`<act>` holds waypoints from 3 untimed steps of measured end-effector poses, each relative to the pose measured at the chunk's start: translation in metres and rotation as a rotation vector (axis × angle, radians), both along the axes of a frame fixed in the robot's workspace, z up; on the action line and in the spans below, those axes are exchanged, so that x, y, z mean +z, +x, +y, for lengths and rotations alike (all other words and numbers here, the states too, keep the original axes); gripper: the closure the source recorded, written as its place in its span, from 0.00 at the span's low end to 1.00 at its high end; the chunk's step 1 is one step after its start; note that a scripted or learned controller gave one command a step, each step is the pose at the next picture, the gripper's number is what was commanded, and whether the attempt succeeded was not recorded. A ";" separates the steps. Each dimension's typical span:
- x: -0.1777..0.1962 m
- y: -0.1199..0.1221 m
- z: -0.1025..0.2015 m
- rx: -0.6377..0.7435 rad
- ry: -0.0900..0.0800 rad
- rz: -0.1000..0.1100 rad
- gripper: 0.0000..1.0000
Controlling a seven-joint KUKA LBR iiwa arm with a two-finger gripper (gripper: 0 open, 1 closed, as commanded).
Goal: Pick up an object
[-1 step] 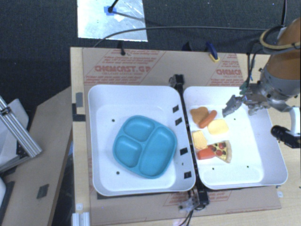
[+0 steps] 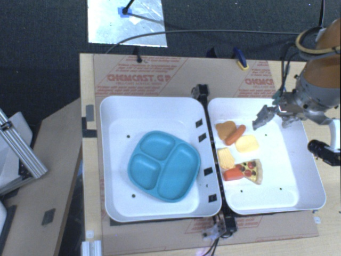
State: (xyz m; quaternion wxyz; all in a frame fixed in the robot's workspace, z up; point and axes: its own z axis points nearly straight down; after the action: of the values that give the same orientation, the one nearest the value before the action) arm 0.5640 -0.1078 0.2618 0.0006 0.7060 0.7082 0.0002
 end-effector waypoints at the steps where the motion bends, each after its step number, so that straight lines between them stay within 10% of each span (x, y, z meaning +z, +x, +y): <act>1: -0.046 0.003 0.008 0.000 0.001 0.003 0.00; 3: -0.132 0.006 0.016 -0.002 0.001 0.004 0.00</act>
State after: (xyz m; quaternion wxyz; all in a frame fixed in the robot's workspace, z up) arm 0.5698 -0.0913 0.1300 -0.0012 0.7066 0.7076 -0.0007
